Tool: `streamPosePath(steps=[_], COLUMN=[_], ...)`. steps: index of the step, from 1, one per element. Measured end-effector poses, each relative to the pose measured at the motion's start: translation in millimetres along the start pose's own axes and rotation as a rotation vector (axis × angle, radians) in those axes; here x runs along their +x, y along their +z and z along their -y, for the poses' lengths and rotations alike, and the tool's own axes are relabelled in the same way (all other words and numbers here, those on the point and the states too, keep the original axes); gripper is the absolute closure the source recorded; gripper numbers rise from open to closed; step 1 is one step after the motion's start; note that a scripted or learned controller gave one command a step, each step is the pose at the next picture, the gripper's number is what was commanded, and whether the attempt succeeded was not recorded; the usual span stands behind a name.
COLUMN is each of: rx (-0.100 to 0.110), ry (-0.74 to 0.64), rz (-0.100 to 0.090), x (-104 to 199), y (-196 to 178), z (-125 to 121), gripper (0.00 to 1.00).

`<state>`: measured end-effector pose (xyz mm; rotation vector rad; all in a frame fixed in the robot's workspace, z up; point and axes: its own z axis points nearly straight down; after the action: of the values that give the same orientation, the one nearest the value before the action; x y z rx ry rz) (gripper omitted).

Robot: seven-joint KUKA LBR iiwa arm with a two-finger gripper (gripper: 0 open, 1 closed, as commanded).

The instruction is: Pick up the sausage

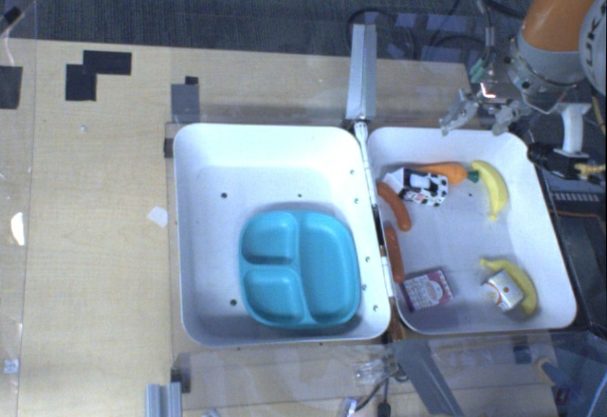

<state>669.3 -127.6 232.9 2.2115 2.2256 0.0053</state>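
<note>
A: Where is the gripper [479,112] seen, and how are its fingers set?

B: It is seen at about one o'clock in the frame, above the far rim of the right bin [560,259]. The fingers are spread apart and nothing is held between them. The arm [560,3] is cut off by the top right corner.

A: What is hard to make out?

B: A small black and white object [424,188] is laid over the carrot [446,173], so part of the carrot is hidden; what the object is cannot be told. A small packet [500,290] is laid on the second banana [517,284], and its label cannot be read.

A: Where is the sausage [394,206] found?

B: It is found in the right bin, at nine o'clock within it, near the wall shared with the left bin [204,216]. A second, thinner one [394,254] is laid just below it, along the same wall.

A: What else is held in the bins?

B: A banana [491,188] is seen at one o'clock in the right bin, and a reddish box [427,290] at six o'clock. A blue divided tray [299,268] is held in the left bin, towards five o'clock.
</note>
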Motion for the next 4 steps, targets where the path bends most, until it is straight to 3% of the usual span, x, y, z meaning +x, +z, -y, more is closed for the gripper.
streamPosePath(steps=[1,2,3,4], rx=[-0.010,-0.022,-0.024,-0.022], ry=[0.124,0.137,0.304,0.347], rz=[0.001,-0.002,-0.004,0.001], x=[22,41,28,-22], y=[116,137,138,139], z=[13,101,135,175], gripper=[0.00,0.00,0.00,0.00])
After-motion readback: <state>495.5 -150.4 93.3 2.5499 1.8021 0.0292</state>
